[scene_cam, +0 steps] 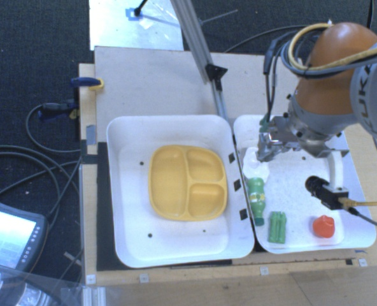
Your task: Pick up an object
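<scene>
My claw [265, 150] hangs over the right bin [360, 234]; finger state: cannot tell. The green bottle [256, 199] lies just below the claw, long axis running toward the bin's near wall, white cap end nearest the claw.

You see a yellow divided plate [188, 182] lying flat in the middle of the left bin [128, 234]. In the right bin [360, 234], a green bottle [256, 199] lies on its side near the left wall, a green ridged block [277, 227] just beside it, and an orange-red piece [324, 226] sits further right.
</scene>
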Action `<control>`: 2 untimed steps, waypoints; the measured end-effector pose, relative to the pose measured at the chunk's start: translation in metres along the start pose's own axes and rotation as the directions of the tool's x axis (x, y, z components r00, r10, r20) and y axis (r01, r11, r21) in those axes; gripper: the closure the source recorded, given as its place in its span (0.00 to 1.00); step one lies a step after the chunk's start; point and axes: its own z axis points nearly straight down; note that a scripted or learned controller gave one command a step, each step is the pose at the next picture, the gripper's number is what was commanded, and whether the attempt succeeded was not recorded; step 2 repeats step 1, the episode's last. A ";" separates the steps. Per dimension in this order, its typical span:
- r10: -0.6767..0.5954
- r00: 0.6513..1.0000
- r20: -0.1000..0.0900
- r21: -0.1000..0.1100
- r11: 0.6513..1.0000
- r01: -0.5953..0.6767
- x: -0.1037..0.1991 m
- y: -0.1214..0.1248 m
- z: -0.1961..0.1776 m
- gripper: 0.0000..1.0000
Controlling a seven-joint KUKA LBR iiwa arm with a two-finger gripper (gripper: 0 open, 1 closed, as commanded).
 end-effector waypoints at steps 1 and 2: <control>0.001 1.000 0.000 -0.001 1.000 -0.001 0.053 0.003 0.001 1.00; 0.001 1.000 0.000 -0.001 1.000 -0.001 0.053 0.003 0.001 1.00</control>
